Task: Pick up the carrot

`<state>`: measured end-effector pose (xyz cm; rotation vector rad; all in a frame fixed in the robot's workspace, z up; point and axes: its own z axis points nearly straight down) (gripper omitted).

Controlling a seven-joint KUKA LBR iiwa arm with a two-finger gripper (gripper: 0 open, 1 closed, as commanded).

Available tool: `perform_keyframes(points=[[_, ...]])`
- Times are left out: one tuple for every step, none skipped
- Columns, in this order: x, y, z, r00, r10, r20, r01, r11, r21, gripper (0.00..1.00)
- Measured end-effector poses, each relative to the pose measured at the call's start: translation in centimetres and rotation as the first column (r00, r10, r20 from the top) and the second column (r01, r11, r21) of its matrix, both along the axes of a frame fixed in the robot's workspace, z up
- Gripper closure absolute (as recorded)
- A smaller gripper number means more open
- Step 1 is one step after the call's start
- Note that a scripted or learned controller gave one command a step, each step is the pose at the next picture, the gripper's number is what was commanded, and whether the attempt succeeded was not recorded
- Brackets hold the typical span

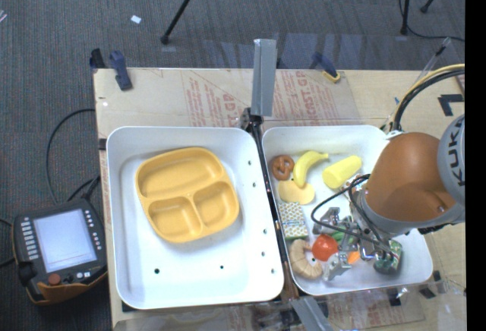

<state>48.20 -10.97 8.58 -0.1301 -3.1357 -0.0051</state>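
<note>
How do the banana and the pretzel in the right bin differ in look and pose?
The banana is yellow, long and curved; the pretzel is brown, small and rounded, with holes. The banana is the larger and reaches toward the bin's middle; the pretzel sits nearer the left wall. Both lie flat, side by side, in the right bin.

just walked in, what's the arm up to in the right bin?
The KUKA arm has reached into the right bin and its claw sits low among the toy food at the bin's near end, over a small orange piece that looks like the carrot. A red tomato lies right beside it. Whether the claw has a grip is unclear from this angle. The banana sits further back, and the yellow divided tray sits in the left bin.
</note>
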Motion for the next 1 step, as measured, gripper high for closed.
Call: perform_keyframes(points=[[0.08, 0.06, 0.95, 1.000, 0.003, 0.000, -0.003, 1.000, 0.000, 1.00]])
